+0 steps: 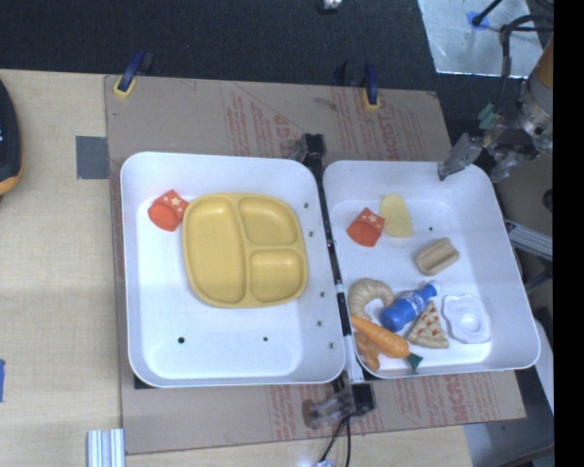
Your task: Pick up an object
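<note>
The right bin (496,212) holds a red box (366,228), a pale yellow piece (397,216), a brown roll (435,255), a croissant (369,293), a blue bottle (408,308), a carrot (382,338), a pizza slice (430,329) and a white egg (464,318). The bottom ones crowd together. The bottle's cap points up and right. The gripper (464,156) hangs over the bin's top right rim. I cannot tell how its jaws stand. The bin's top strip is bare.

Yellow tray (243,249), blue bottle (406,308), orange carrot (382,338).
</note>
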Action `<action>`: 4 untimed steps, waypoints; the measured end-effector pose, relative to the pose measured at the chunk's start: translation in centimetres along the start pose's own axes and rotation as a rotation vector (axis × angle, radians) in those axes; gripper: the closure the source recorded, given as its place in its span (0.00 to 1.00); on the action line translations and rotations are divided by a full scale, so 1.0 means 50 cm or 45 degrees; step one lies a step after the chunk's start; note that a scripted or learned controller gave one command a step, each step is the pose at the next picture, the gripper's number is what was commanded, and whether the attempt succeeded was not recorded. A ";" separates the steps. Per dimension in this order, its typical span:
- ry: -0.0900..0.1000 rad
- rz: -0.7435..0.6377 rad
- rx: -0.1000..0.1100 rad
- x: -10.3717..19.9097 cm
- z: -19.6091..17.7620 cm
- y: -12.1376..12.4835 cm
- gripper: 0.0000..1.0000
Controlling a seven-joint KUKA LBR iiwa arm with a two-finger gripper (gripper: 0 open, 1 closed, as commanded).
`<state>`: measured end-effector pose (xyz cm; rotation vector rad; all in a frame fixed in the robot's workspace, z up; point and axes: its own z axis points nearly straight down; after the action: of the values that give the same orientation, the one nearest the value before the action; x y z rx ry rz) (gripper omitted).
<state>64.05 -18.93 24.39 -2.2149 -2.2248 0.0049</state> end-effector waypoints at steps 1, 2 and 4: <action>0.009 -0.007 0.020 0.179 0.231 -0.173 0.00; -0.001 -0.003 -0.009 0.162 0.306 -0.025 0.00; 0.001 0.002 0.004 0.183 0.304 0.000 0.00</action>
<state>63.97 -9.79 9.17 -2.2152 -2.2212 0.0076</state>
